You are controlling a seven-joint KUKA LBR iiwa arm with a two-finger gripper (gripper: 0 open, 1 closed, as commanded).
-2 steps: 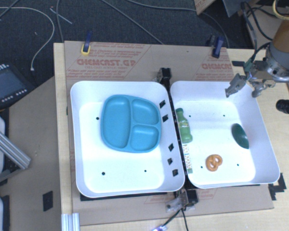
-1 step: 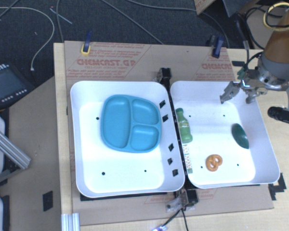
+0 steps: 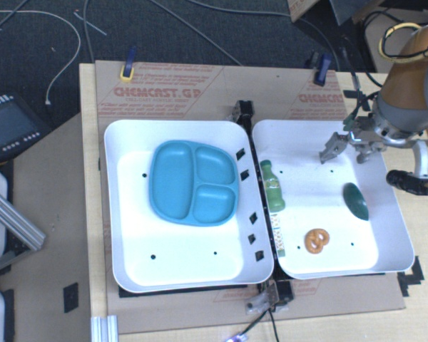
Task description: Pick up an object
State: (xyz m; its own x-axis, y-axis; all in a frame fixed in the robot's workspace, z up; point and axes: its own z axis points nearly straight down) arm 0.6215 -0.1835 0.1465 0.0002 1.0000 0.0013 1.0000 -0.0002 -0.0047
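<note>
A: On cardboard behind the bins, any writing?
B: "CHEMCAST GP" in red print [image 3: 158, 91], repeated by the right bin [image 3: 396, 251].
A: Gripper [image 3: 348, 148]?
B: Over right bin's far side, fingers spread, nothing between them.
A: Objs?
B: Dark green piece [image 3: 356, 200] near-right of gripper; pretzel [image 3: 316, 240] nearer still; green bottle [image 3: 272, 187] left. Blue tray [image 3: 193, 182] in left bin [image 3: 128, 262].

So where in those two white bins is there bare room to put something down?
In the left bin, a bare strip borders the blue divided plate below and on its left. In the right bin, the middle is bare between the green bottle and dark green object. It is crowded near the pretzel and under the gripper.
</note>
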